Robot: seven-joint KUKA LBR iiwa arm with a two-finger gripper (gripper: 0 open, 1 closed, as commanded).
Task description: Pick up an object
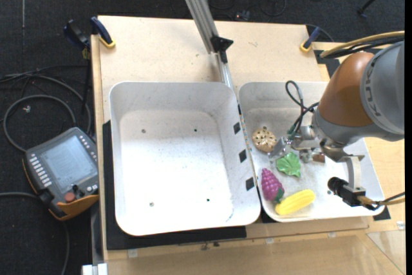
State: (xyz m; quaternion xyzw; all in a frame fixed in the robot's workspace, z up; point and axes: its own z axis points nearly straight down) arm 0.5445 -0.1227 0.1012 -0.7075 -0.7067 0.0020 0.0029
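1. Grey arm [380, 93] with an orange band comes in from the right, bent down over the right bin [257, 94].
2. Gripper [293, 146] sits low in that bin, mid area, mostly hidden under the wrist and cabling; can't tell how far open it is or whether it has anything.
3. Green leafy toy [290, 164] lies directly beneath the gripper tip, touching or nearly so; contact not clear.
4. Tan cookie-like piece [264, 138] is just to the gripper's left, slightly further from the bench's front edge, apart from the green toy.
5. Purple grape bunch [271, 184] is below-left of the gripper, toward the front edge, near the bin's left wall.
6. Yellow corn cob [295, 201] lies nearer the front than the gripper, just beside the grapes, at the bin's front rim.
7. Small black part [341, 190] on a bracket hangs off the arm, to the gripper's right and toward the front.
8. Left bin [122, 106] is well to the gripper's left, edge to edge with the right bin.
9. Slanted metal pole [196, 0] runs beyond the gripper, ending where the bins meet.
10. Teach pendant [61, 170] on the floor, far left, off the bench [167, 48].
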